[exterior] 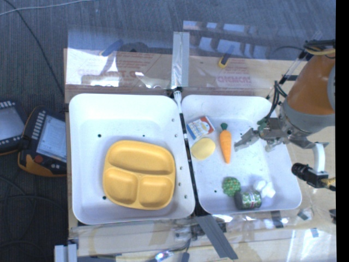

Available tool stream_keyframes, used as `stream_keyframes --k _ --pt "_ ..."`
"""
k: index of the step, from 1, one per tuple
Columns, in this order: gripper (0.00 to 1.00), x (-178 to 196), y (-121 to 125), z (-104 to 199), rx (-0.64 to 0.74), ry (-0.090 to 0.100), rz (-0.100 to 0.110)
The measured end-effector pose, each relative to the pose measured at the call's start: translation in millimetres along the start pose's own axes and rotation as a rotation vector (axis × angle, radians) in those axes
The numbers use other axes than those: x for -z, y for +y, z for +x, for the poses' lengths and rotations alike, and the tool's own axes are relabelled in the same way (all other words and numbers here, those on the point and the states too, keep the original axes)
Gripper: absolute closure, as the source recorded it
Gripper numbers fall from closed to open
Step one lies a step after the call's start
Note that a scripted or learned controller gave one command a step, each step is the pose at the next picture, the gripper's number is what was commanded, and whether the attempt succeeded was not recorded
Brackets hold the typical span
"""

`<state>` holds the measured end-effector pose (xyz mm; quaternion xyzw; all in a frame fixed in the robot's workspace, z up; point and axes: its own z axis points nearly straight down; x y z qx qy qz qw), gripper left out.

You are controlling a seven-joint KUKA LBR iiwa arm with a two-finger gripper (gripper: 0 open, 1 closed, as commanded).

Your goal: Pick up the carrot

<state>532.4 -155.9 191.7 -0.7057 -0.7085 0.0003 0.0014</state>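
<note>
Orange and upright in your view, the carrot [226,144] lies in the right bin [283,201], between the yellow lemon-like piece [202,148] and the jaws. You see the gripper [244,140] just beside the carrot, jaws spread and holding nothing. A yellow tray [139,174] sits in the left bin [87,119].

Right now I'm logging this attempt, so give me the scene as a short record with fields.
target: carrot, lying in the right bin, not held
gripper: gripper just right of the carrot, low over the bin
carrot neighbours: small carton and yellow round piece to its left
near edge of the right bin: broccoli, dark can
left bin: left bin holds a yellow divided plate
</note>
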Motion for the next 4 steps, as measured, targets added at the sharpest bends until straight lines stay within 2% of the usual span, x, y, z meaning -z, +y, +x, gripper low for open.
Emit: stream_keyframes --k 1,2,3,4 --pt "0.0 29.8 57.7 23.3 -0.011 -0.002 -0.001" --pt "0.0 -96.2 71.8 31.5 0.123 -0.002 -0.004" --pt "1.0 -87.1 72.2 33.0 0.124 0.0 -0.004" --pt "1.0 -8.5 32.7 84.4 0.342 -0.002 -0.001"
